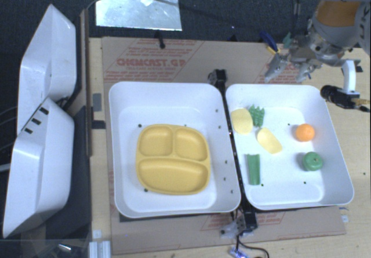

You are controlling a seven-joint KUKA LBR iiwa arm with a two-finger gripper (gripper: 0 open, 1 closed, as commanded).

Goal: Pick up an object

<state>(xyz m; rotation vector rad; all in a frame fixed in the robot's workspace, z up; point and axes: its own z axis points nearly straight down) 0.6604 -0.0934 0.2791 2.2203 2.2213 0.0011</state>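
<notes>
The gripper (pixel 288 69) is seen above the far edge of the right bin (pixel 333 190), with its two fingers spread apart and nothing held between them. In the right bin, a pale yellow piece (pixel 242 120) and a green leafy piece (pixel 257 115) are found touching near the far left corner. A second yellow piece (pixel 269 141) is placed near the middle, a green stick (pixel 254 169) towards the near edge, and an orange ball (pixel 305 132) and a green round fruit (pixel 313 161) by the right edge. A yellow divided tray (pixel 173 159) is held in the left bin (pixel 124 193).
</notes>
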